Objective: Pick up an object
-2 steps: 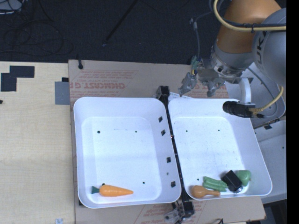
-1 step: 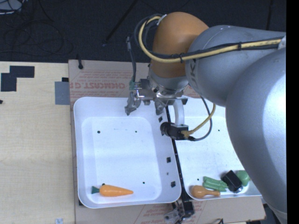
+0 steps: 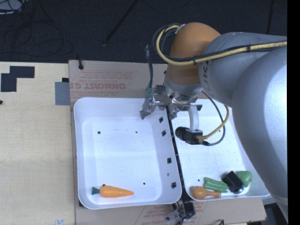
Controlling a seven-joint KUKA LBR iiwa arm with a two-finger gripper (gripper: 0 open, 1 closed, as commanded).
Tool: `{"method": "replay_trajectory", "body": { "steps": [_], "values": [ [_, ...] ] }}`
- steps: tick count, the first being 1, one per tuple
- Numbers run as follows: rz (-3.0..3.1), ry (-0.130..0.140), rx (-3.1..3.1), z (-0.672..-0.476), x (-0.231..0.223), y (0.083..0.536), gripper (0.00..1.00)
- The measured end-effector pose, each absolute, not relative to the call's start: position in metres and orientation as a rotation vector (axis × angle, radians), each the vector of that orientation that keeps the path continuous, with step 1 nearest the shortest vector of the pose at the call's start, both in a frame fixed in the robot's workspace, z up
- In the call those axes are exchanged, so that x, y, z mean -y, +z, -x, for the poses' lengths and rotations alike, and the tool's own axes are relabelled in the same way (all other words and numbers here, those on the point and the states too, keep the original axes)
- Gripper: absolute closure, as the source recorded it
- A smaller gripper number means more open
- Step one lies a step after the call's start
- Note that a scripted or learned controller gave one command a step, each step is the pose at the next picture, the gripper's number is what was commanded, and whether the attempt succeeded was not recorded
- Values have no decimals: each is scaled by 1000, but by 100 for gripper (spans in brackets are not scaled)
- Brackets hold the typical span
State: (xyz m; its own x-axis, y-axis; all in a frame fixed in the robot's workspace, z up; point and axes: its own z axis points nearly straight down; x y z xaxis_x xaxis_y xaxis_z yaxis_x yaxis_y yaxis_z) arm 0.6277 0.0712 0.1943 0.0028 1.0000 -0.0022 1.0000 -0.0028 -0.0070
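An orange carrot [image 3: 116,191] with a green top lies in the left bin's [image 3: 117,139] near-left corner. The gripper [image 3: 149,106] hangs over that bin's far right corner, well apart; its opening cannot be told.

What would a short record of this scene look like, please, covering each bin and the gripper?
left bin: one carrot, lying by the near edge
right bin: black block, green pod, green piece and orange gourd, clustered by the near edge
gripper: above the left bin's far right corner, away from every object
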Motion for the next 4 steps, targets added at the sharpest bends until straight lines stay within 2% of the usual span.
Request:
{"method": "replay_trajectory", "body": {
  "steps": [1,2,3,4],
  "values": [
    [2228,-2,2219,-592,-23,283,0],
    [2210,2,2228,-631,-133,204,0],
    [2226,10,2214,-644,-60,186,0],
    [2239,-14,2224,-627,26,368,0]
  ]
}}
